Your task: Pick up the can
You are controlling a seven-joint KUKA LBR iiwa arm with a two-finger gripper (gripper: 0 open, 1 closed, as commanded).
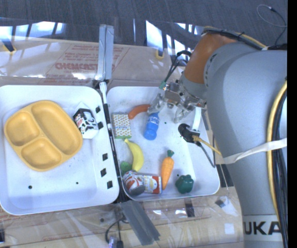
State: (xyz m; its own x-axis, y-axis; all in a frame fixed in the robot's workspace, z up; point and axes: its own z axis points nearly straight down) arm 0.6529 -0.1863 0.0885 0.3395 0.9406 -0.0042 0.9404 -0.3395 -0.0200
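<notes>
Though partly rim-hidden, can (142, 183) beside carrot (167, 172).

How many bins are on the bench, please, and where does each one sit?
2. The left bin holds a yellow tray and a small carton; the right bin holds the can at its near edge.

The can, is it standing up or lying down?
Lying down. The can rests on its side along the right bin's near wall, beside the carrot.
</notes>
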